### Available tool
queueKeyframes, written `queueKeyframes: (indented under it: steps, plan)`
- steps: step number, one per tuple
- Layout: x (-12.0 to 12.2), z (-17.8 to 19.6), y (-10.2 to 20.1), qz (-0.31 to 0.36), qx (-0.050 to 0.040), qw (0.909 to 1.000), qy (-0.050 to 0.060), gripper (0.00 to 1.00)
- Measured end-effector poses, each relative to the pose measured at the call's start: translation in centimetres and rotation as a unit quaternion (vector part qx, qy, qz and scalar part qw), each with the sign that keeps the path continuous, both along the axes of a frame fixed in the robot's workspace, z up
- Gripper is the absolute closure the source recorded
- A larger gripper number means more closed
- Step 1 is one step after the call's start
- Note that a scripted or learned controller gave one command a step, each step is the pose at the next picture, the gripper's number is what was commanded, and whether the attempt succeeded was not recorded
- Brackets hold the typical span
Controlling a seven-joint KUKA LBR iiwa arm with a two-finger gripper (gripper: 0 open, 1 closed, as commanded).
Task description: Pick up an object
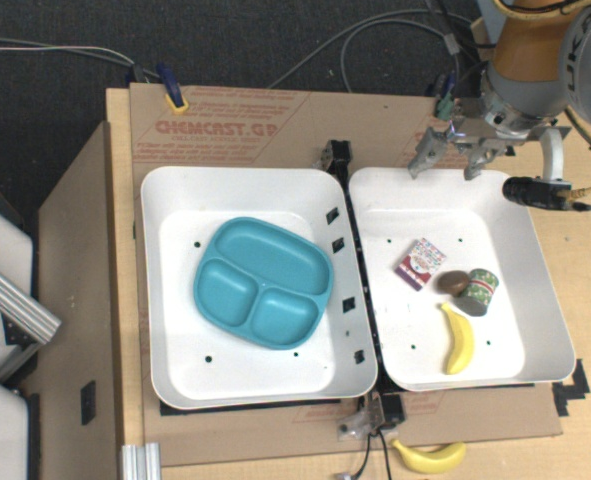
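Observation:
In the right bin [535, 298] lie a small pink and white box [420, 262], a brown rounded object [453, 283], a small green can [480, 291] and a yellow banana [459, 340]. My gripper [447, 162] hangs above the bin's far rim, its two fingers spread apart with nothing between them. It sits well behind the objects, clear of all of them. The arm's orange band [535, 28] shows at the top right.
The left bin [165, 298] holds a teal divided plate [263, 281]. A second banana [430, 455] lies on the cardboard in front of the bins. A black clamp [336, 155] sits at the far end of the seam between bins. Cables trail across the dark floor behind.

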State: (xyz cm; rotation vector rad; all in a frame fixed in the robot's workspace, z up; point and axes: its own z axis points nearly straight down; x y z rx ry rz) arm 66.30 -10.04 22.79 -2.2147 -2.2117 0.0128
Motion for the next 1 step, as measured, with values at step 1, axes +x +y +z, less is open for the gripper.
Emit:
queueKeyframes:
  steps: [1]
  plan:
    - [0.26, 0.76, 0.02, 0.001, -0.0007, 1.0000, -0.007, 0.00]
